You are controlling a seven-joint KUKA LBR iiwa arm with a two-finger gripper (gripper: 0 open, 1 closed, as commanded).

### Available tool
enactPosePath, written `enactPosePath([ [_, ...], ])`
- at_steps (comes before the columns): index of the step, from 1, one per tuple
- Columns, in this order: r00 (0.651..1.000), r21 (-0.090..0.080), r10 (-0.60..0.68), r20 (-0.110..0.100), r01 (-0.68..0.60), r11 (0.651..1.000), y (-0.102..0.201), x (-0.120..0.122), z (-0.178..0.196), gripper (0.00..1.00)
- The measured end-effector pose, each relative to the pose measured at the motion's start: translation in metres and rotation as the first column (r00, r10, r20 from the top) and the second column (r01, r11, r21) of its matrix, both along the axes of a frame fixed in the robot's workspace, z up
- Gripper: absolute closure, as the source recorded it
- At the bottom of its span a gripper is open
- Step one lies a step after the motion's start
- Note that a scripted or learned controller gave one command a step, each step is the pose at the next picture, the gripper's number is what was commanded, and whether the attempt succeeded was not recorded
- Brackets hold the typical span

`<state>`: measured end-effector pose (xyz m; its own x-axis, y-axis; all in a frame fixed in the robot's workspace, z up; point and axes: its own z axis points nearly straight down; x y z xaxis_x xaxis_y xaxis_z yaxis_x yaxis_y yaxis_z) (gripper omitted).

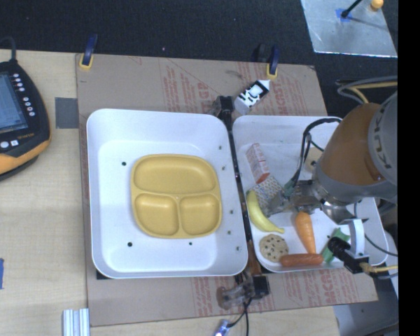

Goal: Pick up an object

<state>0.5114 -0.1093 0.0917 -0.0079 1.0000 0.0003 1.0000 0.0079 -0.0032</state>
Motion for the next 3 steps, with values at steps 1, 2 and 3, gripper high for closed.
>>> enactPosePath([
  [1,1.000,0.001,-0.006,-0.001,0.006,1.000,-0.074,-0.025,0.000,0.00],
  [2,1.000,0.001,0.000,-0.001,0.000,1.000,0.000,-0.035,0.000,0.00],
  [3,1.000,0.000,-0.006,0.001,0.006,1.000,-0.047,0.001,0.000,0.00],
])
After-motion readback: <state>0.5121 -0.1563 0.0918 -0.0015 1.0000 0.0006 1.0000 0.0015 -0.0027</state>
